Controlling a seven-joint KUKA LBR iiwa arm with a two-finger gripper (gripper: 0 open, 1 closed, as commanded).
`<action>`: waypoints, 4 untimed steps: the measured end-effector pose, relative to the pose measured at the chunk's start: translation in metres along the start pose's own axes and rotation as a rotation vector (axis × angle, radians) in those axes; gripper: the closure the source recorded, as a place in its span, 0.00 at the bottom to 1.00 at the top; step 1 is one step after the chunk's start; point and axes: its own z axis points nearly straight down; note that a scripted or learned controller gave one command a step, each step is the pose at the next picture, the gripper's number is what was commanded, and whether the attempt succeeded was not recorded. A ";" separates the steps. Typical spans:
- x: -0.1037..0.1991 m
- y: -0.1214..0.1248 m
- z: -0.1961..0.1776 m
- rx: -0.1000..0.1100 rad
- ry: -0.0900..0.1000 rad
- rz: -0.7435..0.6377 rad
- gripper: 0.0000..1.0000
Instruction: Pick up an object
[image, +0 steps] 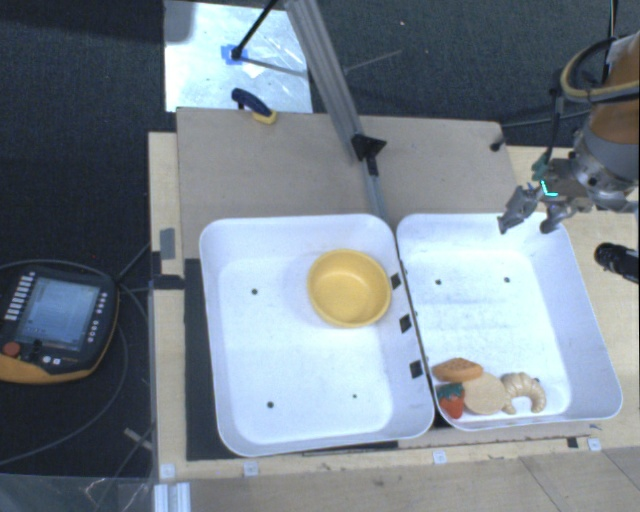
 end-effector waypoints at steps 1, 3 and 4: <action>0.000 0.000 0.000 0.000 0.000 0.000 0.00; 0.007 0.007 0.092 0.004 0.001 0.000 0.00; 0.001 -0.001 0.147 0.005 0.001 0.001 0.00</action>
